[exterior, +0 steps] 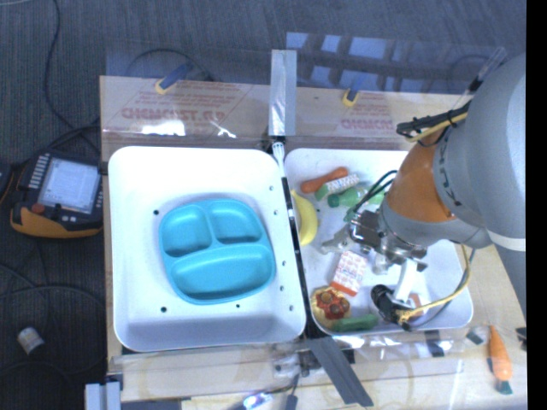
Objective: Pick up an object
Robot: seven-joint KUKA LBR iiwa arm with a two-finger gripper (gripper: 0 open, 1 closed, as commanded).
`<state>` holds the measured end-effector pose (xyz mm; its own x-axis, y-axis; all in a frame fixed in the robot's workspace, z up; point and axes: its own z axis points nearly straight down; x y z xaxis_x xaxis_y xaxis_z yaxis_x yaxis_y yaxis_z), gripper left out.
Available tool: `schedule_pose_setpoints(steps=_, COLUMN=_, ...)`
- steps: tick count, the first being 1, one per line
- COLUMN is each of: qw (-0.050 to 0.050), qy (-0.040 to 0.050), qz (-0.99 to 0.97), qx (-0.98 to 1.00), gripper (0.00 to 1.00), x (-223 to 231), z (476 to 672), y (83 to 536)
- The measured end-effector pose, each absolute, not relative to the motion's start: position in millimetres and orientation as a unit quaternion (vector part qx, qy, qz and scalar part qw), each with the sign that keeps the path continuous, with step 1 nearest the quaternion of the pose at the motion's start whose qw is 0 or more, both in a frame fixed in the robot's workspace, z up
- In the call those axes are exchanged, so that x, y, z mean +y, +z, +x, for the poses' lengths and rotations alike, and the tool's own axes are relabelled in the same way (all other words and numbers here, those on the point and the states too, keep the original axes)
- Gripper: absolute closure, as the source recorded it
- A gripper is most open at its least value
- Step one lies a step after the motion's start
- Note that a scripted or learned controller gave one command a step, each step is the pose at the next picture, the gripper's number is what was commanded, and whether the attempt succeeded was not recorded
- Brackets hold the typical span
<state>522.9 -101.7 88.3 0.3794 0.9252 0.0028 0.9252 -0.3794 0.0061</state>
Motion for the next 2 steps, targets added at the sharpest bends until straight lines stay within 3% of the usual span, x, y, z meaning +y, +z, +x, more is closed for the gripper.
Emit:
schedule_pose_setpoints(steps=1, qw=0.001, qy=0.0030, qz=0.830, qx=0.557, gripper=1.00, x=-101.0, z=523.1, y=97.6)
schedule_pose_setpoints(steps=2, qw=0.004, qy=0.0046, qz=0.836, qx=0.548, gripper=1.00, x=-151.8, z=487.6, y=90.1)
